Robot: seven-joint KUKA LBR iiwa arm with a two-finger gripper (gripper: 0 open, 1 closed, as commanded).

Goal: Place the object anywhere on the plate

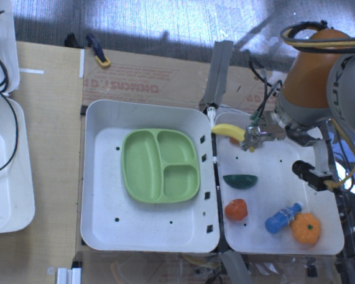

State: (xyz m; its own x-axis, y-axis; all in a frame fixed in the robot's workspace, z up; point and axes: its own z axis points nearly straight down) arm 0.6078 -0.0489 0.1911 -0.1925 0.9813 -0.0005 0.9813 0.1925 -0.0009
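Reaching arm: the grey arm (333, 78) with its orange band comes in from the right and hangs over the back of the right bin.
Claw: the claw (250, 141) sits low at the back left of the right bin, just beside the banana's right end; whether it is released or clenched I cannot tell, and nothing can be made out in its grip.
Banana: the yellow banana (227, 132) lies in the back left corner of the right bin, close to the wall shared with the left bin.
Plate: the green plate (161, 165), divided into three compartments, lies flat in the middle of the left bin with nothing on it.
Left bin: the white left bin (96, 211) carries the plate alone.
Right bin: the white right bin (281, 164) carries the other things.
Dark green piece: a dark green half-round object (240, 181) lies left of centre in the right bin, apart from the banana.
Tomato: a red-orange tomato-like object (236, 209) rests near the front left.
Bottle: a small blue bottle (281, 218) lies tilted at the front, touching the orange pumpkin-like object (306, 229) to its right.
Surface: the tan surface (51, 95) bears both bins.
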